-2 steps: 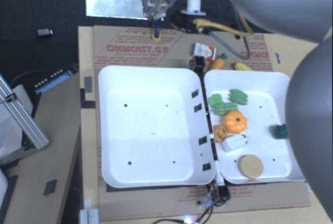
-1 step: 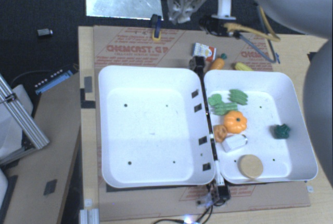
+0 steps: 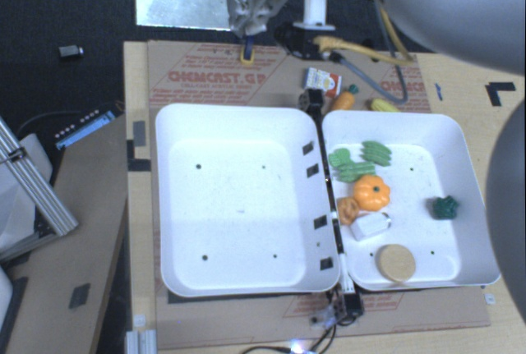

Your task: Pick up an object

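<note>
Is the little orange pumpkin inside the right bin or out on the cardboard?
Inside. The orange pumpkin sits on the right bin's floor, near its left wall, below the green pieces.

Orange pumpkin (image 3: pixel 371 193), green pieces (image 3: pixel 360 161), tan disc (image 3: pixel 397 262) and dark green lump (image 3: pixel 445 208) lie in the right bin (image 3: pixel 460 147).

Two white bins (image 3: pixel 234 278); one pumpkin (image 3: pixel 371 193), one wooden disc (image 3: pixel 396 262).
</note>
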Motion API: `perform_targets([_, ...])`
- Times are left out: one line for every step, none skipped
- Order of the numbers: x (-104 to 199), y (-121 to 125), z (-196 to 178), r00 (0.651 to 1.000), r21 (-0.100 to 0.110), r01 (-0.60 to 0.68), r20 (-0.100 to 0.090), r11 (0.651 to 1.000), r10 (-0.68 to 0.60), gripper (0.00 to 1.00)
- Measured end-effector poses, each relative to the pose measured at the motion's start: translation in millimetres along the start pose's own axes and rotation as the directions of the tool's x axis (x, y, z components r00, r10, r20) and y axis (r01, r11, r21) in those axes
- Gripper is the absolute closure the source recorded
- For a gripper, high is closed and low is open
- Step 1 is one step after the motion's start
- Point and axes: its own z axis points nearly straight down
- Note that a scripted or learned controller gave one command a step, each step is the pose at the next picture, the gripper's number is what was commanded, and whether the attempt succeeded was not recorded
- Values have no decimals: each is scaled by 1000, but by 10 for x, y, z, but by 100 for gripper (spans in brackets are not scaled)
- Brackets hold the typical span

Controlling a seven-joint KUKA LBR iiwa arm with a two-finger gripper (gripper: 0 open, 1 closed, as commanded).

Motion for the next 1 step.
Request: perform_targets([-479,346,-75,1000,0,-11,3,1000,11,100])
